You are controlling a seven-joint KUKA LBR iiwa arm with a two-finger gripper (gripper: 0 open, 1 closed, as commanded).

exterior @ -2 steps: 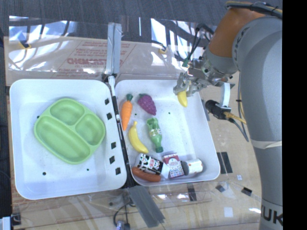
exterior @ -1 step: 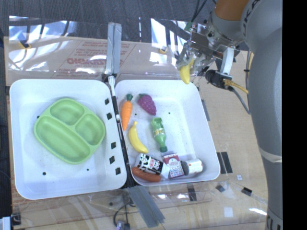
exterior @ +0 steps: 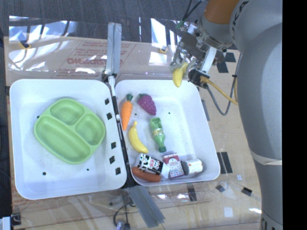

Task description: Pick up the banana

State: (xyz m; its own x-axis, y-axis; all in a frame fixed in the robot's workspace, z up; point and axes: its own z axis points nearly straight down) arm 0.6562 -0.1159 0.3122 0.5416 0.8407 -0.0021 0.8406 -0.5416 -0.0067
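Banana (exterior: 179,74) is hanging pinched between the closed fingers of the gripper (exterior: 182,67); another banana (exterior: 136,138) is lying well below.

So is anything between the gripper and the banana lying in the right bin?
Nothing lies on that banana; carrot and bottle flank it, and grapes sit along the line from the gripper at the bin's far edge. A second banana hangs at the gripper.

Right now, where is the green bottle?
The green bottle lies in the right bin, near its middle, between the banana on its left and the grapes above.
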